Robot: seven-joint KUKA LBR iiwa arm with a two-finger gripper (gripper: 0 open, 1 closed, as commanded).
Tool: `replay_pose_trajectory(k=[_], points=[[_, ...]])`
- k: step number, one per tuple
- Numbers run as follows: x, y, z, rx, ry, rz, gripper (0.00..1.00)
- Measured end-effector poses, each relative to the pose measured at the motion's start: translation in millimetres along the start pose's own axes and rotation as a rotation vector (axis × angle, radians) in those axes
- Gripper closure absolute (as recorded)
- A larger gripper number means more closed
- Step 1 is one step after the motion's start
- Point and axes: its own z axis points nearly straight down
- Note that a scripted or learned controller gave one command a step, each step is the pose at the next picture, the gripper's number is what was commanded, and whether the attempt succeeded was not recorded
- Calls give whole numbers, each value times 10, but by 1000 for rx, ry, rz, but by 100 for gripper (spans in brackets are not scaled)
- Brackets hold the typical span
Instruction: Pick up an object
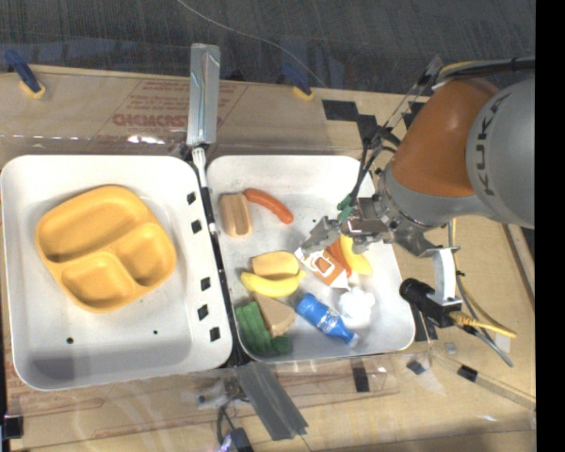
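The right bin (292,172) holds several items: a tan bun (235,215), an orange-red sausage (268,205), a yellow banana (266,285) with a pale yellow wedge (276,265) above it, a green piece (254,325) beside a brown sandwich (282,318), a blue bottle (322,318) and a white crumpled lump (357,304). My gripper (347,236) hangs low over the bin's right side. It is directly above an orange-and-white carton (327,264) and a small yellow item (358,258). The wrist hides part of both.
The left bin (38,347) holds a yellow divided tray (104,248). A metal divider (203,92) stands between the bins at the back. The arm's grey and orange body (452,153) covers the right bin's far right corner.
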Motion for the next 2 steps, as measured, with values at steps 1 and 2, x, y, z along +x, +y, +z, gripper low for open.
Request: replay_pose_trajectory(k=[1,2], points=[[-204,206,1304,-8,-4,-57,0],[-203,205,1212,-6,-4,-62,100]])
